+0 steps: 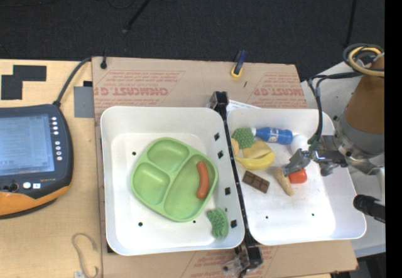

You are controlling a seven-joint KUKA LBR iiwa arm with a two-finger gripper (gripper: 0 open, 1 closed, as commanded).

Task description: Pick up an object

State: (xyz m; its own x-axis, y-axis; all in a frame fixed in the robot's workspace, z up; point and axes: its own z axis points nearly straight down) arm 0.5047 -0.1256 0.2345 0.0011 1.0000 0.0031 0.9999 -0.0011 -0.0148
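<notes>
I see the shallow white right-hand bin (326,223) with my grey two-finger gripper (298,167) low inside it, and the small red round plastic piece (298,176) lies right under the jaws, touching or nearly so. The tan wedge-shaped block (283,181) sits just left of them, its long axis slanting down-right. The jaws look slightly apart, but I cannot tell whether they clamp anything.

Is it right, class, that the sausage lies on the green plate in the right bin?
Not quite. The camera view shows the sausage on the green plate in the left bin, not the right bin.
</notes>
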